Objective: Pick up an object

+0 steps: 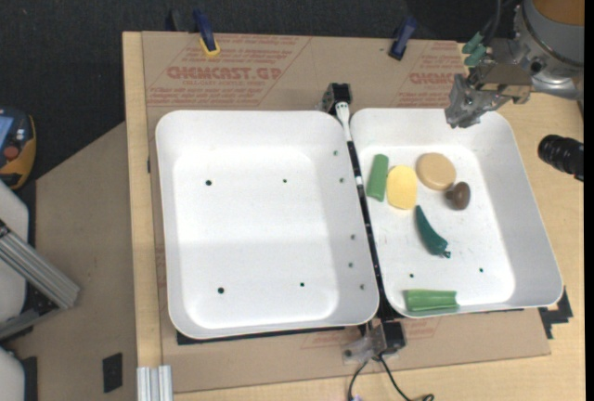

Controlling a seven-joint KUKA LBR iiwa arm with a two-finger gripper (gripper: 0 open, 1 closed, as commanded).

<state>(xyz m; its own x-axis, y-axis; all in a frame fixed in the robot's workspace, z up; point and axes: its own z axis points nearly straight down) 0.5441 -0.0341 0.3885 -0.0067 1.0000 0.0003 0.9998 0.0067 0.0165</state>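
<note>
smooth glossy white plastic bins (251,125) sit on a matt brown cardboard sheet (278,65).

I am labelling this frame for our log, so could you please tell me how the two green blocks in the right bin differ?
The upper green block stands lengthwise up the picture, while the lower green block lies crosswise. The upper one sits by the bin's left wall, touching the yellow piece; the lower one rests alone at the near rim. Both are green, oblong and lie in the right bin.
</note>
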